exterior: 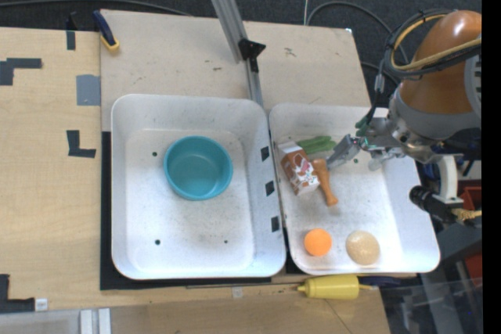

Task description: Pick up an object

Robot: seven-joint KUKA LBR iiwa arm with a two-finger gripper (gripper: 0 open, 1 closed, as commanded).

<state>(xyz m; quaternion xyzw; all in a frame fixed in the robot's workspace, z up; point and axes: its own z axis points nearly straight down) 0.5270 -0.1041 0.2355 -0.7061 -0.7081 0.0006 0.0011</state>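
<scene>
Grey metal fingers of the gripper (344,151) are hanging over the right bin (407,246), near its far edge; from this angle, whether they are spread or pressed together cannot be told, and nothing is showing between them. Just beside the tips, the carrot (324,182) is lying with its long axis running from the bin's far side toward its near side, slightly slanted. A brown and white packet (298,171) is touching the carrot's left, its print too small to read. A green vegetable (316,144) is lying crosswise behind them. Toward the near edge, an orange ball (318,242) and a pale round object (362,246) are sitting side by side. Over in the left bin (133,246), a teal bowl (198,167) is standing upright. A yellow bottle (333,287) is resting on the bench, along the right bin's near edge.
</scene>
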